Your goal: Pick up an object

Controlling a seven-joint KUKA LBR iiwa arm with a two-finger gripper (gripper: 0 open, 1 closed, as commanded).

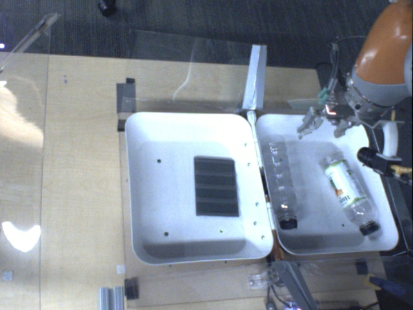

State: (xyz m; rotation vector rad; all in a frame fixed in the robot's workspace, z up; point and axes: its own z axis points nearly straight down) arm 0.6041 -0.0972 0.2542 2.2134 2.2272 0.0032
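Left bin [145,192] — one black ribbed rectangular pad [216,186], flat at centre. Right bin [310,241] — clear plastic bottle [281,183] with black cap along the left wall; second clear bottle [347,187], green-and-white label, black cap, lying toward the right. Gripper [324,123] — above the right bin's far edge, fingers apart, holding nothing.
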